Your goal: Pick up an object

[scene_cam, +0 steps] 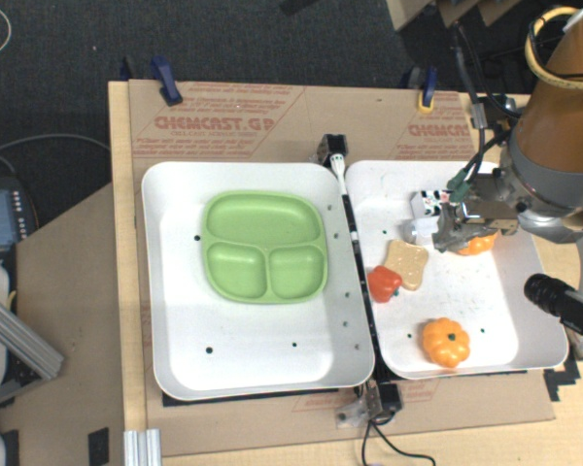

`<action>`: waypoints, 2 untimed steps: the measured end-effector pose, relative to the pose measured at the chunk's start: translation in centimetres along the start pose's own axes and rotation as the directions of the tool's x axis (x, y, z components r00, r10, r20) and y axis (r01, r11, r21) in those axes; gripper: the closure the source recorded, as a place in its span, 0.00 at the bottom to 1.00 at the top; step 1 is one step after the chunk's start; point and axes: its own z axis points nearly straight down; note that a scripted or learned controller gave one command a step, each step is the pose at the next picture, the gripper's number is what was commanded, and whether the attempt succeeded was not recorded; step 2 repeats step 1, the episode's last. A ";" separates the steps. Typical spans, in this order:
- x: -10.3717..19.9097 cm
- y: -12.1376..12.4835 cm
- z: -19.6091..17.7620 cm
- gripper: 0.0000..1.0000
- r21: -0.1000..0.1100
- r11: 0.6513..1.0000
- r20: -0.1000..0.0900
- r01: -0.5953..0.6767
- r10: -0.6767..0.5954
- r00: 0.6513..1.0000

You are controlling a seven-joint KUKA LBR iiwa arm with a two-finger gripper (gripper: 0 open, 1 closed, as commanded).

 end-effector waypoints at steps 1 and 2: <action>-7.4 0.1 -4.0 1.00 -0.009 1.000 0.003 0.000 0.000 1.000; -7.4 0.1 -4.0 1.00 -0.009 1.000 0.003 0.000 0.000 1.000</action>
